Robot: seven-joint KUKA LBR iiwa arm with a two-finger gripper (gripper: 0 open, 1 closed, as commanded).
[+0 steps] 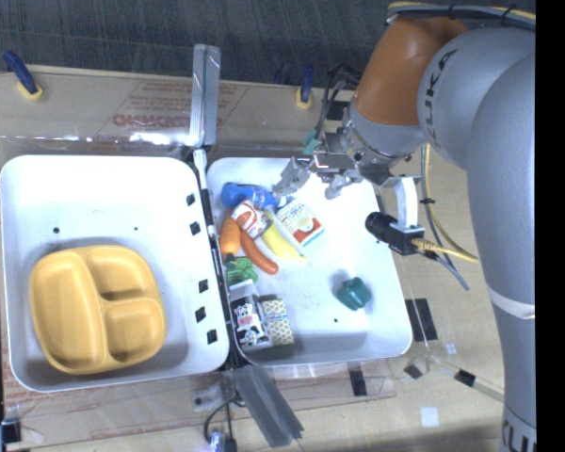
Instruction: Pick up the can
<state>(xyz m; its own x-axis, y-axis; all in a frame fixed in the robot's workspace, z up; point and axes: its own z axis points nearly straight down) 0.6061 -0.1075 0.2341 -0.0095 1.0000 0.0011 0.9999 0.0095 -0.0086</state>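
so the can (250,222) sits on its side in the right bin (381,332), jammed in a pile against the left wall. gripper (313,179) hovers just beyond, fingers spread, nothing between them. looks like approach stage; next it should drop onto the can.

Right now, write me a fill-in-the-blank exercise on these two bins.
1. The yellow tray lies in the ____ bin.
2. The gripper hangs over the ____ bin.
3. The teal object lies apart from the pile, nearer the bin's ____ wall.

Missing words: left; right; right
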